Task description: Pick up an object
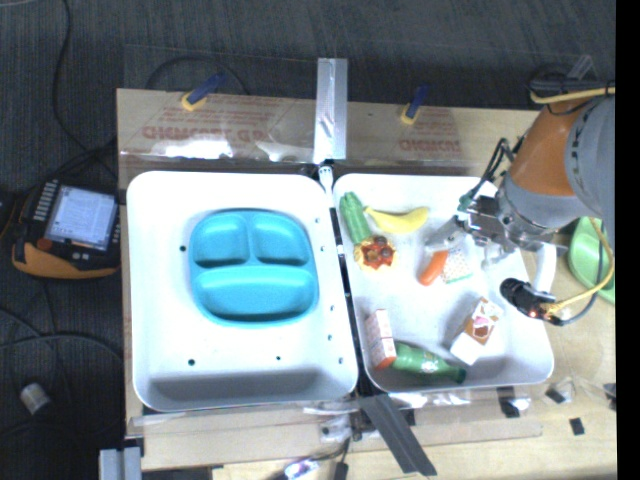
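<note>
Orange and lying loose on the floor of the right bin [535,353]: toy carrot [432,266]. Touching the carrot's right side, speckled white packet [457,263]. Hovering just up-right of the carrot, gripper [474,226], open or closed impossible to tell. Sitting up-left of the carrot, banana [398,218]; further left, green cucumber [353,216]. Lying below the carrot, small carton [478,330], red box [378,336], green bottle [425,365]. Resting far left of the carrot, blue tray [252,265].

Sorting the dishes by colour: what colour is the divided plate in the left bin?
Light blue; the divided plate shows clearly in the camera view.
</note>
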Motion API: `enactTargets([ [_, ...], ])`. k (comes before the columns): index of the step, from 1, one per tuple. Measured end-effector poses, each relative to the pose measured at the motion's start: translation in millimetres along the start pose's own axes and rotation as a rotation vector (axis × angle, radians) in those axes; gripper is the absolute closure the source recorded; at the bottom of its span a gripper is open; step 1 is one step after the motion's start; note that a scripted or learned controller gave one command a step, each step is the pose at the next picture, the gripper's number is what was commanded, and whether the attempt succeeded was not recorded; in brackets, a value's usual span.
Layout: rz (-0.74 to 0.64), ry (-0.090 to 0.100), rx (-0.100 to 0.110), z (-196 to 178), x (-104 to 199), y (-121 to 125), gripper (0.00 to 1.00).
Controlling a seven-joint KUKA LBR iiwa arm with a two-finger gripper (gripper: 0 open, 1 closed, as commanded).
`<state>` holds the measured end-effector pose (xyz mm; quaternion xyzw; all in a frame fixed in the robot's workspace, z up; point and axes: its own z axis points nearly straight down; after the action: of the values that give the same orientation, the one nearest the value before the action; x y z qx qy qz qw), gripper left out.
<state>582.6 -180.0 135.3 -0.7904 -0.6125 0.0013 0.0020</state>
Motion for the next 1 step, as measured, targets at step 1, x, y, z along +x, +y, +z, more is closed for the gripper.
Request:
enactTargets([
  [1,-0.017,-0.005,-0.011,46.1,4.6,16.3,0.0],
])
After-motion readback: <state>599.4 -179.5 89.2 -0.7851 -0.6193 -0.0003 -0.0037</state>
